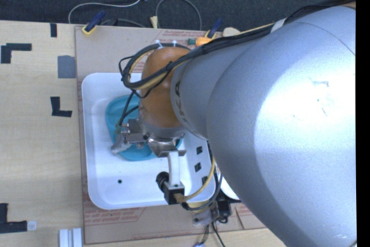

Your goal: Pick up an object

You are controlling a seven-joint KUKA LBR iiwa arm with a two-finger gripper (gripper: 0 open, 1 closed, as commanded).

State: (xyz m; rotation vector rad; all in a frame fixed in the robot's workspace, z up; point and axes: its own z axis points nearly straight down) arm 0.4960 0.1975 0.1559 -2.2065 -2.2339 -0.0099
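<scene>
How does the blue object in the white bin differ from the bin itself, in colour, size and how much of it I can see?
The blue object is light blue; the bin is white. The object is much smaller and lies inside the bin, toward its upper left. The arm hides part of the object, and it also covers the bin's right side. Both look smooth and plain.

A flat, translucent blue plastic object [118, 118], rounded in outline, is lying in the shallow white bin [95, 142], toward that bin's upper left part. Its left edge is showing as a curved blue rim near the bin's left wall, while its right side is being covered by the arm's wrist. Its exact shape is staying unclear.
</scene>
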